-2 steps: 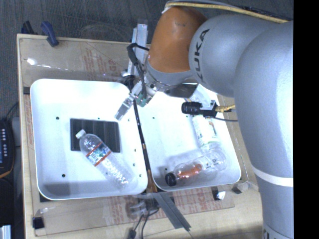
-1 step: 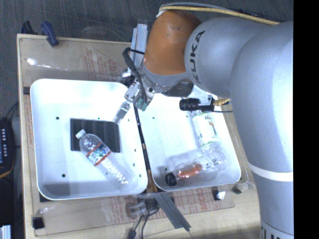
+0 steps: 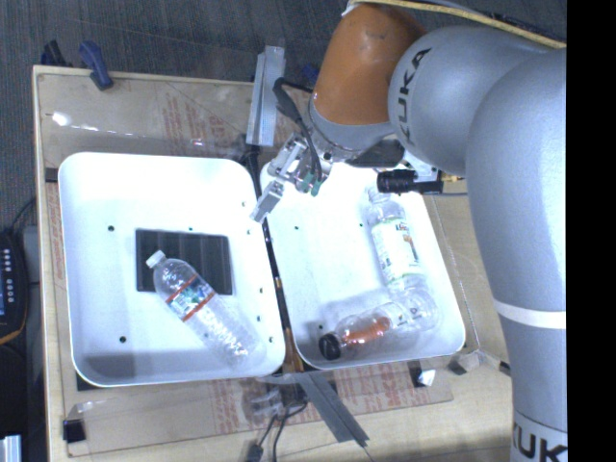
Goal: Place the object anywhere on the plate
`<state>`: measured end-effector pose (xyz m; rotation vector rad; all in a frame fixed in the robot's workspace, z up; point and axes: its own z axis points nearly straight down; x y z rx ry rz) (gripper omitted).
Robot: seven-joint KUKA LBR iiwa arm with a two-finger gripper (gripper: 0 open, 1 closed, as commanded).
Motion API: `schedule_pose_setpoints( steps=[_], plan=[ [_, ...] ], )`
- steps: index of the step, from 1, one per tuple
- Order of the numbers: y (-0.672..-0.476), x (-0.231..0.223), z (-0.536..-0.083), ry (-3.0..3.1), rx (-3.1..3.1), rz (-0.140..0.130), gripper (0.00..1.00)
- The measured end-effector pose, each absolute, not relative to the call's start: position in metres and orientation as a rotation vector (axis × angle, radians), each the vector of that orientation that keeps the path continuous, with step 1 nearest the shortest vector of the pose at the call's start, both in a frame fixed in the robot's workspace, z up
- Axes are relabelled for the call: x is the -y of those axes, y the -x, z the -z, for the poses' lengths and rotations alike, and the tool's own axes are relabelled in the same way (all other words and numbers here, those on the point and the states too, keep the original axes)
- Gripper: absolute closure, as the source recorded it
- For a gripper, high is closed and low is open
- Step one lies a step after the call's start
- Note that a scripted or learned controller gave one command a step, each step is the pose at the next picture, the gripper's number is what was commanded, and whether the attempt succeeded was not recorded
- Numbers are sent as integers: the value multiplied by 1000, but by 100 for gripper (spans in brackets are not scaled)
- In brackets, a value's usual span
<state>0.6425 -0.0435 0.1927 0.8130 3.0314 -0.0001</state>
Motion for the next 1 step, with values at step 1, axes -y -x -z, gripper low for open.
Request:
schedule_pose_setpoints(
  steps=[1],
  plan=[
    [-626, 94, -151, -625, -3080, 1, 0]
  ],
)
